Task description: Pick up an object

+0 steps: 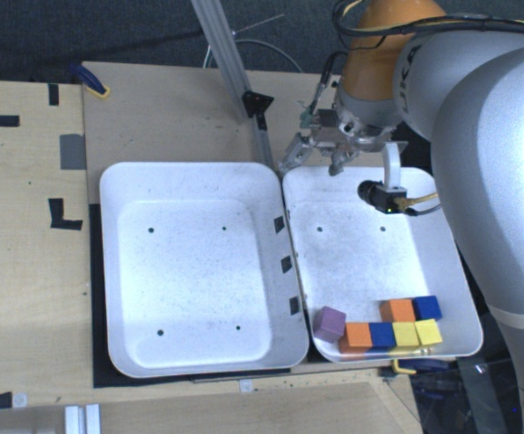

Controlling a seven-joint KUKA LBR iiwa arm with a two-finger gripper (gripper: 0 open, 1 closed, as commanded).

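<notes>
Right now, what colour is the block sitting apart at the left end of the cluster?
Purple block, clearest in the camera view.

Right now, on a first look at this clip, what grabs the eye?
The big grey arm with its orange band looms in from the right, its gripper hanging over the far edge of the right bin. Next comes the cluster of coloured blocks packed along that bin's near edge: purple, orange, blue and yellow. The left bin sits beside it.

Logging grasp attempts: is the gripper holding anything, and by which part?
Nothing is held. The gripper sits over the right bin's far edge; the blocks lie at its near edge.
</notes>
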